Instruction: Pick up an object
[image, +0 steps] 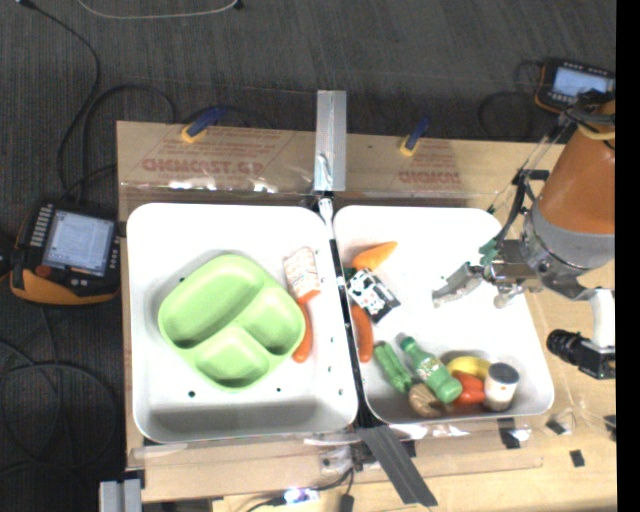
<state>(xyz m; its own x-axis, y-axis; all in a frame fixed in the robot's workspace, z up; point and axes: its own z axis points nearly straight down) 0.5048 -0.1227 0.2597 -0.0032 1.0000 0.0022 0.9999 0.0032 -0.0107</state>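
Note:
My gripper (455, 285) hangs over the bare upper middle of the right bin (440, 225), reaching in from the right. It looks open, with nothing between its fingers. To its left lie an orange carrot (372, 254), a black-and-white printed item (372, 293) and an orange stick (364, 336). Below it, at the bin's front, are piled a green bottle (430, 368), a dark green piece (392, 367), a yellow item (466, 365), a red item (470, 390), a brown item (425, 402) and a small jar with a white lid (501, 381). No object touches the gripper.
The left bin (150, 400) holds a green divided plate (230, 320), a white and red packet (300, 270) and an orange stick (303, 338) by the dividing wall (340, 300). A handheld pendant (65, 250) lies off the bench at left.

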